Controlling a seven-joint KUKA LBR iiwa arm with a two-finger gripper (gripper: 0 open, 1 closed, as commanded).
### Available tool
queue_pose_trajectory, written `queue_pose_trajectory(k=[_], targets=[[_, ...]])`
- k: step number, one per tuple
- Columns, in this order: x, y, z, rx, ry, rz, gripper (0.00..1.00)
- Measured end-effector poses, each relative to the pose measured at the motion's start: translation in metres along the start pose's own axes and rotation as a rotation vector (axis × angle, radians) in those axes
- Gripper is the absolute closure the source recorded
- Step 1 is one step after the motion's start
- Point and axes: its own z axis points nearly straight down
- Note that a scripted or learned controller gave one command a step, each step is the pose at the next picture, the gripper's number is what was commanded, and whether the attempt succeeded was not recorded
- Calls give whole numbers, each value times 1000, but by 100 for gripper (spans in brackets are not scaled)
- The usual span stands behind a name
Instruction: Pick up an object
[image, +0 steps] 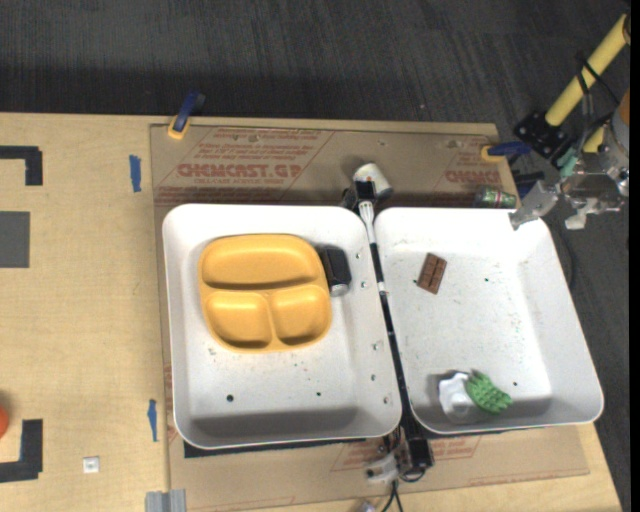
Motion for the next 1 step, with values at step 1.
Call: queue_pose_trajectory(k=[1], targets=[[26, -65, 121, 0, 1, -305, 0]])
